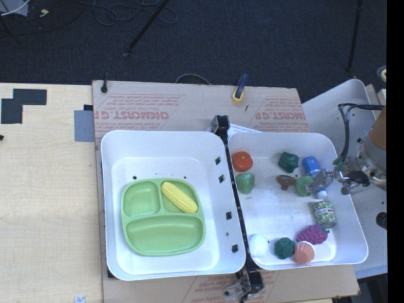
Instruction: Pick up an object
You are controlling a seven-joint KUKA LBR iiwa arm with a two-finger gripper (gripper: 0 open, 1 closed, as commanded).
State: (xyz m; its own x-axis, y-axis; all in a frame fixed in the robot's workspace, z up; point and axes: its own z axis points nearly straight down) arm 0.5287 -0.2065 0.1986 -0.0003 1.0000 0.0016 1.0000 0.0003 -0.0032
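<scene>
My arm is cut off at the right edge. The gripper partly covers a green object; I can't make out its shape.

Arm: enters from the view's right, wrist behind gripper | Gripper: low, reaching leftward ahead of the wrist | Finger state: unclear from the slanted view

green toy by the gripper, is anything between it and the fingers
Nothing visible stands between them. The gripper sits low in the right bin, right beside the green toy. The blue toy lies just behind and the brown piece on the toy's far side.
</scene>
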